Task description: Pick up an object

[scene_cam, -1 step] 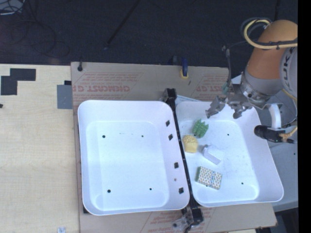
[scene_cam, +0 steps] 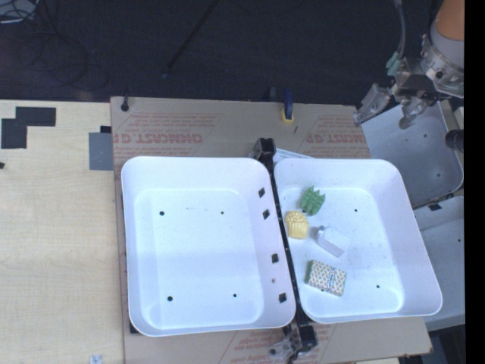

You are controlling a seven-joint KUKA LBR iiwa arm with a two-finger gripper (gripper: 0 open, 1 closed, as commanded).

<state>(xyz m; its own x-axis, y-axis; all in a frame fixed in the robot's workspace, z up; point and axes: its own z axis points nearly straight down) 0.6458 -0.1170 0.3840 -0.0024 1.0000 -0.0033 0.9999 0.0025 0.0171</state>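
A small flat packet with a speckled pattern (scene_cam: 326,277) is noted nearest the camera, lying flat on the floor of the right-hand white plastic bin (scene_cam: 413,279). Beyond it, a small clear bottle-like item (scene_cam: 330,240) is found on its side, with a yellow rounded lump (scene_cam: 296,224) just beside it near the dividing wall, and a green leafy-shaped piece (scene_cam: 312,201) further back. All four candidates for picking are thus grouped in the left half of that bin, apart from one another, presumably scattered for separate grasping. The left-hand white plastic bin (scene_cam: 144,279) is recorded alongside on the cardboard-covered worktop (scene_cam: 197,131). The claw (scene_cam: 394,101) is held high beyond the far right corner, well apart from the items; whether it is wide or narrow cannot be told.
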